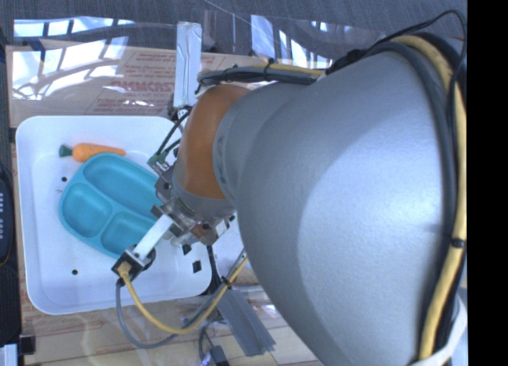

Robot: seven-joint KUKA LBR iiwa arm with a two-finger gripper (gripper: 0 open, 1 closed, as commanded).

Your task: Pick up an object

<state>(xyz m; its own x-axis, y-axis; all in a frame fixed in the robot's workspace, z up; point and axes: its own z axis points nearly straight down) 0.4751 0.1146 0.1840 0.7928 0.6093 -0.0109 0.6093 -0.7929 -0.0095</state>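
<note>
A blue divided plate [107, 202] lies in the left white bin [36, 277], toward its middle. An orange toy carrot with a green top [94, 151] lies just beyond the plate, near the bin's far left corner. My arm fills the right of the camera view and bends down over the bin's right side. Its wrist and gripper [189, 233] hang at the plate's right edge, and the arm hides the fingers.
The bin's near left floor shows bare white with a few small dark specks. Cardboard with red print lines the bench beyond the bin. The arm's bulk hides the right bin.
</note>
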